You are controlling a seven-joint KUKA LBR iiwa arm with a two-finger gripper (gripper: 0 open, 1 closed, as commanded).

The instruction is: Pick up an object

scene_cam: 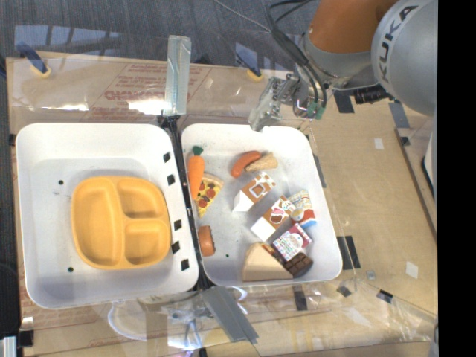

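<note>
Hovering at the far rim of the right bin (321, 171): gripper (262, 117), finger state impossible to tell, nothing visibly held. Nearest target, the hot dog (247, 162), just nearward, long axis running left-right; carrot (195, 174) further left.

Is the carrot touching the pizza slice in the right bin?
Cannot tell. In the camera view the carrot tip ends right beside the pizza slice, with no plain gap and no plain contact.
</note>
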